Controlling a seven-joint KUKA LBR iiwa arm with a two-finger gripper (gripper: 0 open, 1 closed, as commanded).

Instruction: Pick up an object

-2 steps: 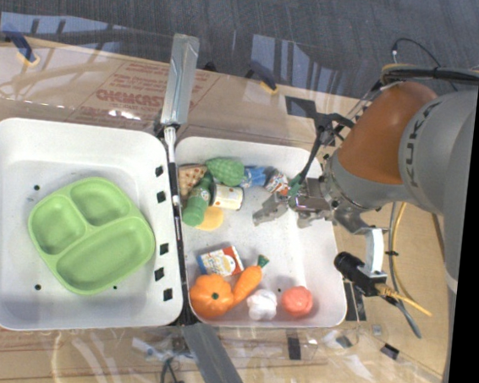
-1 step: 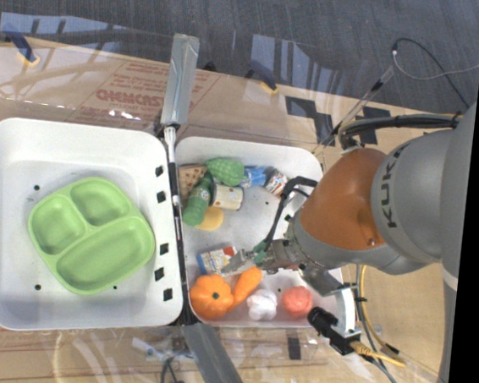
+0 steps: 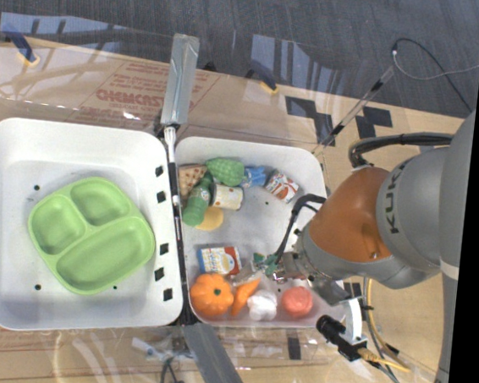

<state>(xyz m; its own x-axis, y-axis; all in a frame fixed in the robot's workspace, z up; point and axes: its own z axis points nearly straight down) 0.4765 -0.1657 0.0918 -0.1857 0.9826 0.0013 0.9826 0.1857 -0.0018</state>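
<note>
The right bin (image 3: pixel 244 229) holds several toy foods. Along its near side lie an orange pumpkin (image 3: pixel 211 296), a carrot (image 3: pixel 246 292), a white lump (image 3: pixel 262 307) and a pink ball (image 3: pixel 297 301). A red and white packet (image 3: pixel 219 259) lies just behind the pumpkin. Farther back are a green bottle (image 3: pixel 197 204), a yellow piece (image 3: pixel 212 219), a white cylinder (image 3: pixel 228 197), a green leafy item (image 3: pixel 224 171), a blue item (image 3: pixel 255 176) and a small red packet (image 3: pixel 282 187). My gripper (image 3: pixel 272 266) reaches down into the bin's near right part, just above the carrot and white lump.
The left bin (image 3: pixel 21 163) carries a green divided plate (image 3: pixel 90 234). A metal divider (image 3: pixel 179 87) runs between the bins at the back. The arm's orange band (image 3: pixel 351 224) overhangs the right bin's right wall. Cables (image 3: pixel 376 345) hang near the bench's front right.
</note>
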